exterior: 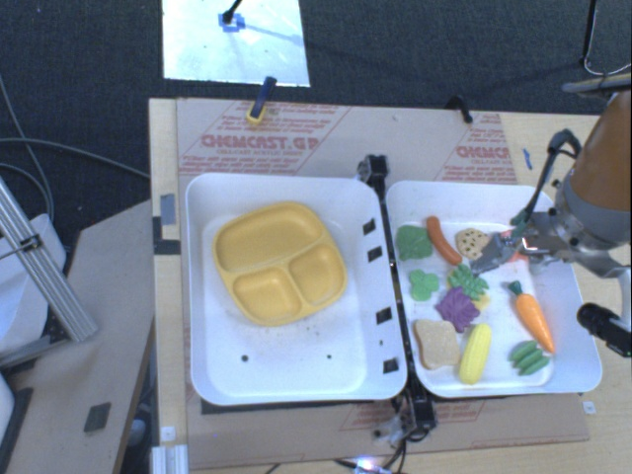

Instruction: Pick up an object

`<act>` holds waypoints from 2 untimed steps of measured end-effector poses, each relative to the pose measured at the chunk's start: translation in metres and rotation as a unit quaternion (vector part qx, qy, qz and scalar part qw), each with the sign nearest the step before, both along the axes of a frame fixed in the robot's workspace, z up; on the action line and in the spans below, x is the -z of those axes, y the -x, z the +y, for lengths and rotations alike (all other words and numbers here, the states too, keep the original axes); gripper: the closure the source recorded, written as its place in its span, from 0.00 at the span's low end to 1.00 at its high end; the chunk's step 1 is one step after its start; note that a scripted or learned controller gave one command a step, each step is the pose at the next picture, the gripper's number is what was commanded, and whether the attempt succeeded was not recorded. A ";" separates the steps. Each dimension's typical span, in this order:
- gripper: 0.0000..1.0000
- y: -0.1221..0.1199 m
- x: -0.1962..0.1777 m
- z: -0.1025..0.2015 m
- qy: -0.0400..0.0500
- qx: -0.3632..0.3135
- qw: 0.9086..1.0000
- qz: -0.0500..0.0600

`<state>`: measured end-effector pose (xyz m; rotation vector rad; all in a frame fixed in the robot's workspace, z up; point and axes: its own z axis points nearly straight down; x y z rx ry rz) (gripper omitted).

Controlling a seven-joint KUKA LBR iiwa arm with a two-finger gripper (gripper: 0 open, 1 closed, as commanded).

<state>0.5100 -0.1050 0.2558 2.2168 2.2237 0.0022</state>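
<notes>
- In the right-hand bin [583, 363], toy foods are scattered: a green leafy piece [414, 242], a red sausage [443, 240], a cookie [471, 239], a small green sprig [424, 284], a purple piece [457, 308], a slice of bread [435, 342], a yellow corn cob [475, 353], a carrot [532, 317] and green pea pods [529, 358]
- Over this bin's upper middle, the end effector [494, 252] is seen low, just beside the cookie and above a green vegetable [468, 282]; whether it is wide or narrow cannot be told
- In the left-hand bin [296, 383], a yellow divided tray [279, 262] is laid
- Both bins are carried on the worktop [296, 136]
</notes>
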 end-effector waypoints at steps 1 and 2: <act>0.00 0.027 0.133 0.007 -0.002 0.001 1.000 0.008; 0.00 0.022 0.171 0.003 -0.001 0.002 1.000 0.000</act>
